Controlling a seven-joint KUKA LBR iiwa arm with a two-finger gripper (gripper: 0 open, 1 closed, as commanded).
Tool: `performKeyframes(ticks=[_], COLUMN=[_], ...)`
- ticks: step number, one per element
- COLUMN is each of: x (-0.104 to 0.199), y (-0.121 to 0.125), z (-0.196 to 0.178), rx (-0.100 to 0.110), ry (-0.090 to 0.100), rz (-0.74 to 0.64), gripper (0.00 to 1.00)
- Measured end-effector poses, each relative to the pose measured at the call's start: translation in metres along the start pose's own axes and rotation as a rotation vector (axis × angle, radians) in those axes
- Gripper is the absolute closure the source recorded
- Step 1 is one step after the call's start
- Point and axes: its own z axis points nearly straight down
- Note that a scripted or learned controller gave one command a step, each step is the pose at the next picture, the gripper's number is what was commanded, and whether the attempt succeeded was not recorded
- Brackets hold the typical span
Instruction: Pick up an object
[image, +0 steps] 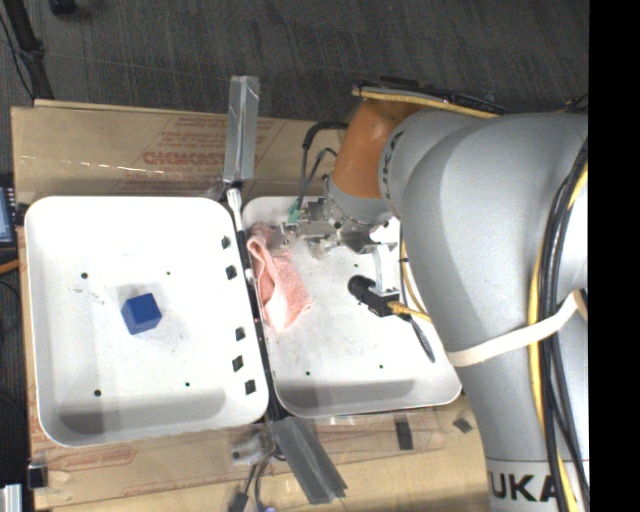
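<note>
**Two bins on cardboard, dark carpet beyond**

A pink cloth (277, 285) lies crumpled against the left wall of the right bin (350, 392). Left of the cloth, a blue cube (141, 312) sits in the left bin (70, 380). Just beyond the cloth hangs the gripper (312, 236); I cannot tell whether it is open or holding anything. Farther off lie cardboard (120, 150) and dark carpet (150, 50).

The left shallow white plastic bin (60, 240) lies almost wholly open, with just a small blue cube (141, 312) left of its centre standing in the way. In the right shallow white bin (345, 398), a crumpled pink cloth (277, 285) lies against the left wall, and the bulky grey arm (470, 230) overhangs the upper and right parts. Free floor lies in that bin's lower middle, between cloth and arm.
</note>
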Motion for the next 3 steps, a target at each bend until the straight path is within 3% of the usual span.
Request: performKeyframes(ticks=[1,2,3], x=[0.000,0.008,-0.024], y=[-0.034,-0.097,-0.149], z=[0.000,-0.042,0.000], rx=[0.000,0.005,-0.003], ry=[0.000,0.002,0.003], rz=[0.010,0.007,-0.074], gripper=[0.00,0.00,0.00])
